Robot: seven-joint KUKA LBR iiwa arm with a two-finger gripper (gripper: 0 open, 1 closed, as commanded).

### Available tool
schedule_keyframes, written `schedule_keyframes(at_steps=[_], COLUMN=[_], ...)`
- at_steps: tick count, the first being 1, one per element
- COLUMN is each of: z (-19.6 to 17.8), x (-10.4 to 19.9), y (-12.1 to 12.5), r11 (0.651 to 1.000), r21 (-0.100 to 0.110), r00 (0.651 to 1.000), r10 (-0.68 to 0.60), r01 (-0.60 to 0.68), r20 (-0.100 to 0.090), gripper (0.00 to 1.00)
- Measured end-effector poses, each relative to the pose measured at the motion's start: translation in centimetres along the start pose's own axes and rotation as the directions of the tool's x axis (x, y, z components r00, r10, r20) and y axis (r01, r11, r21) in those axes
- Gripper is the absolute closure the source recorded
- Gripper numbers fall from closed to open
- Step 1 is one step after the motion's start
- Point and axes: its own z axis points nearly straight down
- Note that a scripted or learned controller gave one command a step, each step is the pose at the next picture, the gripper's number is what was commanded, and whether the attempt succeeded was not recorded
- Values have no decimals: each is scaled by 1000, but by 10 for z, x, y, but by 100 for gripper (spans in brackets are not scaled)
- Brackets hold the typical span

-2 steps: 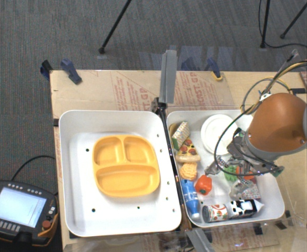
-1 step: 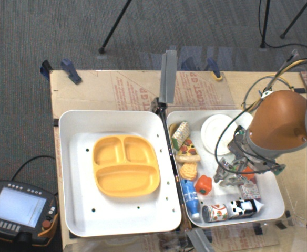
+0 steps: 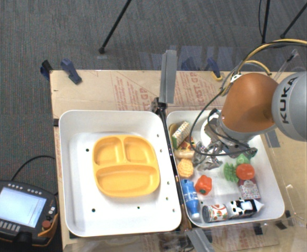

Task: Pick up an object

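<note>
Object target: none chosen yet, all candidates sit in right bin, clustered under and around my gripper
Left bin: one, holds one yellow divided plate, three compartments, nothing on it
Right bin left edge: one blue bottle lying along the wall, one round waffle-like cookie above it, a striped snack pack and a brownish food piece near the top, can't id it better
Right bin middle: one red pepper, one small can on its side at the front wall
Right bin right: one green leafy toy, one red tomato-like piece, one dark red box, one black-and-white carton beside the can
My gripper: low over the bin middle, just right of the cookie; opening cannot be told, and no item visibly held
Step in hand: descend and grasp, I judge
How to do well: go for an isolated piece like the red pepper, stay off the bin wall, close only once the piece sits centred
</note>
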Motion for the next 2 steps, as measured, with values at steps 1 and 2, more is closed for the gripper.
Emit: schedule_keyframes(at_steps=[1,2], z=[3,3], x=[1,55], y=[3,-33], r11=[1000,998], r21=[-8,-11], r00=[1000,998], r10=[1,-63], r01=[-1,63], r20=[-2,-4], gripper=[0,0])
